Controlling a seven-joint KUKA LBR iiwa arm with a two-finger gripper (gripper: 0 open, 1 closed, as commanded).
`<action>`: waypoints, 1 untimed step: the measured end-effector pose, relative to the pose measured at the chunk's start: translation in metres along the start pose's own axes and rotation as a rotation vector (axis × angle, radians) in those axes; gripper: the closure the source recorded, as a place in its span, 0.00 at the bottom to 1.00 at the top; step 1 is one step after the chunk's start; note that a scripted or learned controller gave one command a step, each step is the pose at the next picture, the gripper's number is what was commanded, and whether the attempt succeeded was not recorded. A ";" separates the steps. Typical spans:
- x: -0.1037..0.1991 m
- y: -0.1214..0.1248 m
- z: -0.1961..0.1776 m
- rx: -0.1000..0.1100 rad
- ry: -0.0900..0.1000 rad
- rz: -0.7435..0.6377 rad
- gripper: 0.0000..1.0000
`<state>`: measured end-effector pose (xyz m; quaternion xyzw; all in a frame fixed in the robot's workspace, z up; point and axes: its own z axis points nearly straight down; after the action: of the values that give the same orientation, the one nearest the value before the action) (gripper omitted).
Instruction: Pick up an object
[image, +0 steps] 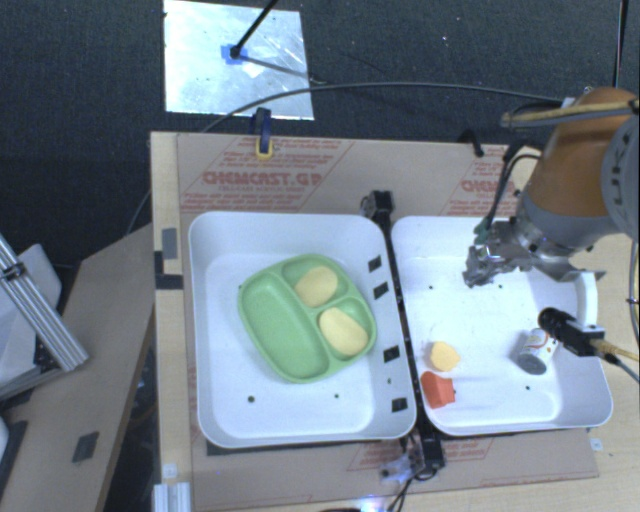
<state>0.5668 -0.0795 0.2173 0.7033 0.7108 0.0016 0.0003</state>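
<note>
The arm (575, 170) reaches over the right bin (600, 400), its end effector (487, 265) near the far edge, its grip state unclear. A yellow piece (444, 355), orange piece (438, 389) and cup (533, 351) lie toward the near edge.

Below the gripper (487, 268) the right bin (470, 420) floor lies bare — open room toward the camera until 3 things crowd the near part: a yellow piece (444, 355), a red piece (438, 389), and a small cup (533, 352) nearer the arm. Away from the arm, the divider (392, 300) between the 2 bins bars sideways passage.
</note>
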 end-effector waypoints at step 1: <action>0.057 0.001 -0.011 0.000 0.000 0.000 1.00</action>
<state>0.5671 -0.0227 0.2281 0.7032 0.7110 0.0017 0.0003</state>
